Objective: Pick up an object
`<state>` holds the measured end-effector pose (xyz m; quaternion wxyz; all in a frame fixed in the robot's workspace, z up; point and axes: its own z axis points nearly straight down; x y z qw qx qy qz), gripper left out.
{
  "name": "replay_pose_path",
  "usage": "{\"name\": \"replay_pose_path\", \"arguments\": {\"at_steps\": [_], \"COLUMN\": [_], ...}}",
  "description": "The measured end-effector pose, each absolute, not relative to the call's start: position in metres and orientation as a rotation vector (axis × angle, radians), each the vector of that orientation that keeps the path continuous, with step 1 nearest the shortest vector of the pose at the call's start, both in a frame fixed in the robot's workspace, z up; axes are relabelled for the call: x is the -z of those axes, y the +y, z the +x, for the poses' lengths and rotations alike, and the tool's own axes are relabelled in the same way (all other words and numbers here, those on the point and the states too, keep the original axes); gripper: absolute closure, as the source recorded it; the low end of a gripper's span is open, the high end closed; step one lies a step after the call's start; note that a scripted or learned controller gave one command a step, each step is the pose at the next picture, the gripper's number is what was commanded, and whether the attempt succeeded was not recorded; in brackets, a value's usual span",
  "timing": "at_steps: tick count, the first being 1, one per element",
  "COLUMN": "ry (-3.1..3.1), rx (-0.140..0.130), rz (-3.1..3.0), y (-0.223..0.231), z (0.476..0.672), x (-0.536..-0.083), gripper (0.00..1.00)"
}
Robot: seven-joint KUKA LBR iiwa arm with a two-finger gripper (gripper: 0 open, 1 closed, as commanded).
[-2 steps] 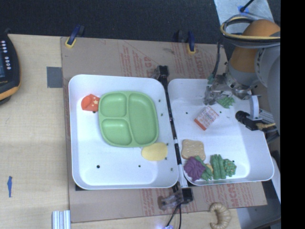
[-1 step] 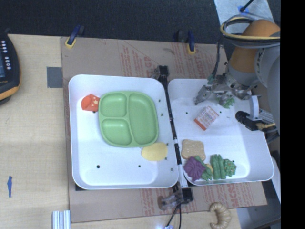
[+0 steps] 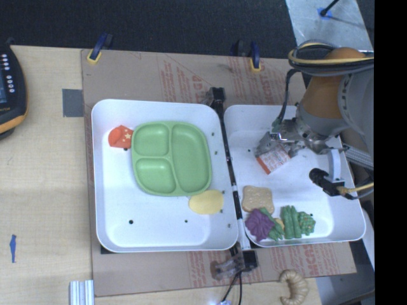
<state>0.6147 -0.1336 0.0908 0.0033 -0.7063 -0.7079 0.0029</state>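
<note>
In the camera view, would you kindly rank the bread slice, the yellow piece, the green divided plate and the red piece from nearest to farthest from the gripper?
Measured from the gripper in the right bin:
1. Bread slice, same bin, just below it.
2. Yellow piece, left bin, near the divider.
3. Green divided plate, middle of the left bin.
4. Red piece, left bin's far left side.

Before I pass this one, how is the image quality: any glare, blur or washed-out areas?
In the camera view, focus is soft throughout; the right bin floor is bright and somewhat washed out around the claw, so the small orange packet under it is hard to read; the green tray and red piece in the left bin are evenly lit with faint shadows.
</note>
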Motion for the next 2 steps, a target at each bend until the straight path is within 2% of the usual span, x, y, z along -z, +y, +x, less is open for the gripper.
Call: {"name": "replay_pose_path", "arguments": {"at_steps": [1, 2], "ry": [-2.223, -2.224], "rx": [-0.008, -0.009], "rz": [-2.216, -2.215], "y": [-0.1354, -0.1352], "z": [0.6170, 0.6168], "x": [-0.1027, -0.1021], "gripper": [1.00, 0.00]}}
